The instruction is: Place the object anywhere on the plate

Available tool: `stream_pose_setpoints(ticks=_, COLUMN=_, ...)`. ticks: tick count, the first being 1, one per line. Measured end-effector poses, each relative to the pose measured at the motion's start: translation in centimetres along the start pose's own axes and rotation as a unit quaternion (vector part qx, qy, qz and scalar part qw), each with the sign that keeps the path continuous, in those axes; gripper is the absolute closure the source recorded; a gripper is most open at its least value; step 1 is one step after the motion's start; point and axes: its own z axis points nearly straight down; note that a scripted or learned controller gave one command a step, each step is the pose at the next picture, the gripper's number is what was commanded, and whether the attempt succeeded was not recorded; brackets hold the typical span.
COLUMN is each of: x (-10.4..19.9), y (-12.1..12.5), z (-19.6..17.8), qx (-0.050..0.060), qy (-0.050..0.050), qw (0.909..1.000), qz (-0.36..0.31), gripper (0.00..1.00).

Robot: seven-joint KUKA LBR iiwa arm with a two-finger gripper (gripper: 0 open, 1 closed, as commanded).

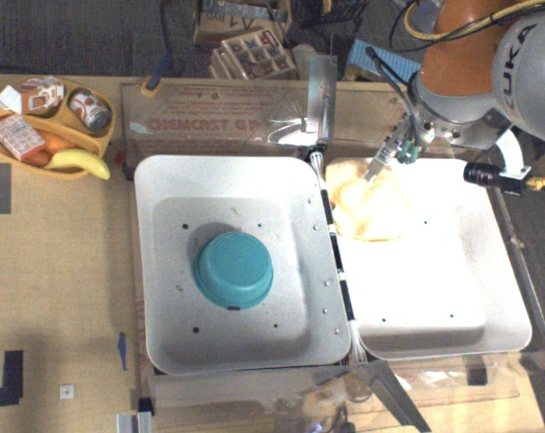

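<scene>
Gripper [378, 166] over the plate [367, 210]

The pale yellow, round plate lies at the right bin's [453, 332] far-left corner; the gripper's grip cannot be told. A teal bowl [235, 270] sits overturned mid left bin [164, 242].

One fixed camera looks down at a slant on two white bins [435, 332], the arm [489, 52] entering from the right.

A round teal plastic bowl [235, 269] sat in the plain white left bin [164, 197]; a pale yellow plate [367, 210] lay in the white right bin [471, 305].
</scene>
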Motion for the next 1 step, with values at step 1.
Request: stream_pose_setpoints(ticks=1, x=-0.21, y=-0.03, z=-2.25, qx=-0.001, qy=-0.001, qw=1.0, qz=0.001, gripper=1.0)
